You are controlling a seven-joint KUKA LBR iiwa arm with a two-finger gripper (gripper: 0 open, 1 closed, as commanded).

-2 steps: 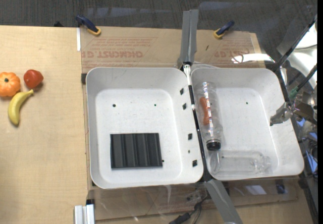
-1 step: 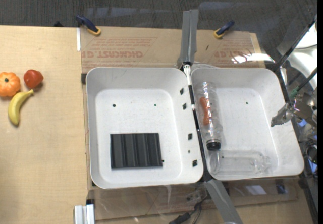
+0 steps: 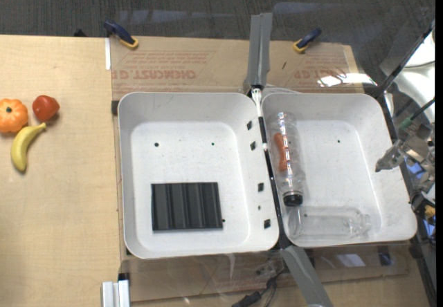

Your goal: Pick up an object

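Basically nothing is picked yet — every object lies flat in a bin, none lifted.

Right bin (image 3: 387, 126): a clear plastic bottle with orange contents and a black cap (image 3: 287, 157) lies along the left wall, cap toward the near edge. A second clear, colourless bottle (image 3: 332, 222) lies on its side along the near wall, just beside the first one's cap. It is hard to read against the white floor.

Left bin (image 3: 128, 160): a dark ribbed rectangular tray (image 3: 187, 206) sits flat in the near part, well apart from the bottles.

Gripper (image 3: 405, 155) is at the right rim of the right bin, over the edge rather than over any object. Too small and cluttered against the cabling to say how it is set — cannot tell. Nothing visible in it.

Off to the left on the bench: an orange (image 3: 12, 116), a red tomato-like fruit (image 3: 46, 108) and a banana (image 3: 23, 146), outside both bins.

Judgement: task at the start. Left to do: choose a target, move over it, descend, grasp, lift. The capped bottle looks like the nearest clear candidate.
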